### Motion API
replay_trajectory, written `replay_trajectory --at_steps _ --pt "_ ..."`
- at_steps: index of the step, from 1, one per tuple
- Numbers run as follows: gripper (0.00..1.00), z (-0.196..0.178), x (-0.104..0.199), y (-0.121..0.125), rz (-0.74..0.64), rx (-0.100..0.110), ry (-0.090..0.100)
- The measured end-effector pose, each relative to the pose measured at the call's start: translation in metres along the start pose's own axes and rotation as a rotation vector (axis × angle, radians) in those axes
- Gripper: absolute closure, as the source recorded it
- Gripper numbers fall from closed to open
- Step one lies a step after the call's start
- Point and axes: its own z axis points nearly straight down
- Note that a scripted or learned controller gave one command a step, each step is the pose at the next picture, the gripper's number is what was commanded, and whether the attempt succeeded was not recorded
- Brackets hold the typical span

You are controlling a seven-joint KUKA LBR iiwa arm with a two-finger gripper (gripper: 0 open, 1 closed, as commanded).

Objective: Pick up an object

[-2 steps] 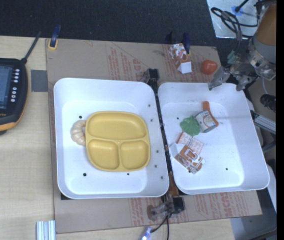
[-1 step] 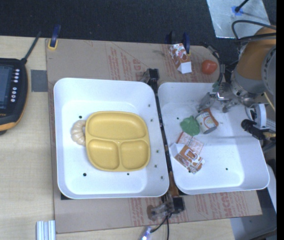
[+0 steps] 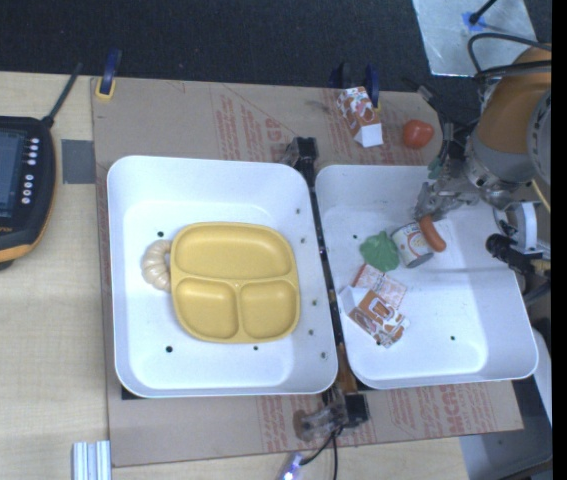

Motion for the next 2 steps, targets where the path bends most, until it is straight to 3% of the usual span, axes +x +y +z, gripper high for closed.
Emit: replay_trajectory --at_steps 1,2 --pt "1.0 -0.081 0.07 0.003 0.003 -0.003 0.003" --pt "1.0 -0.109 0.116 -0.031 0.002 0.0 0.002"
